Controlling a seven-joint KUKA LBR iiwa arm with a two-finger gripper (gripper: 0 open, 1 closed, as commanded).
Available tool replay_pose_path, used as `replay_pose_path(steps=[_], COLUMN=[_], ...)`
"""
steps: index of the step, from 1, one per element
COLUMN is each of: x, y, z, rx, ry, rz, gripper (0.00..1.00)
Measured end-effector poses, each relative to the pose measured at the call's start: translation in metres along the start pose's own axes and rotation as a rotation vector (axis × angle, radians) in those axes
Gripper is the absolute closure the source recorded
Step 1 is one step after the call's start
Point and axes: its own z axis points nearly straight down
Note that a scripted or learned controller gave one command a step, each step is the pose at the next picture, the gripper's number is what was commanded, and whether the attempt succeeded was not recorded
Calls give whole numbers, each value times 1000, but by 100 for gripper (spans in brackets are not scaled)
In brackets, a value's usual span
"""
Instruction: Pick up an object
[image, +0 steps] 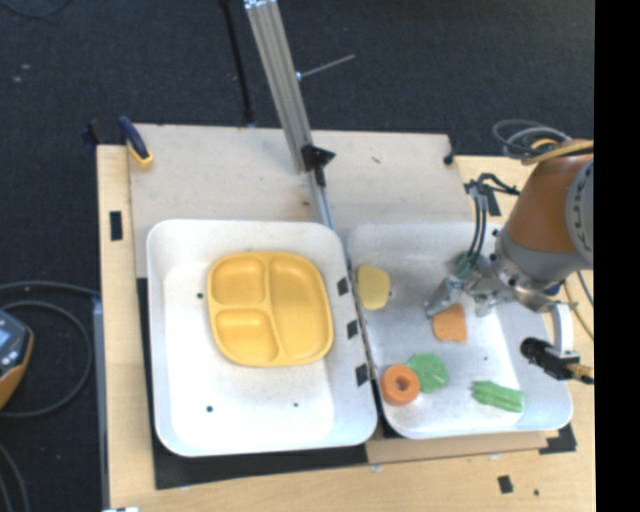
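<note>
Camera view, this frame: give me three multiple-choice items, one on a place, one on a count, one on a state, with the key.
1. Where does the yellow divided plate lie?
A. In the left bin
B. In the right bin
C. On the bare bench

2. How many compartments does that plate have?
A. Two
B. Three
C. Five

3. How does the orange ring lie?
A. Flat on the bin floor beside a green piece
B. Stacked on the plate
C. Hanging off the bin rim

Key: 1 A, the plate sits inside the left bin. 2 B, its ridges mark three sections. 3 A, the ring rests in the right bin against the green piece.
</note>
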Motion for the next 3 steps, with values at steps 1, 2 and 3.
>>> replay_pose_path(steps=[1,2,3], x=[-1,-2,4], y=[1,3,10], z=[40,26,-31], rx=[-5,-12,-10], ry=[-2,-3,-2], rz=[2,4,-3], gripper=[0,100,100])
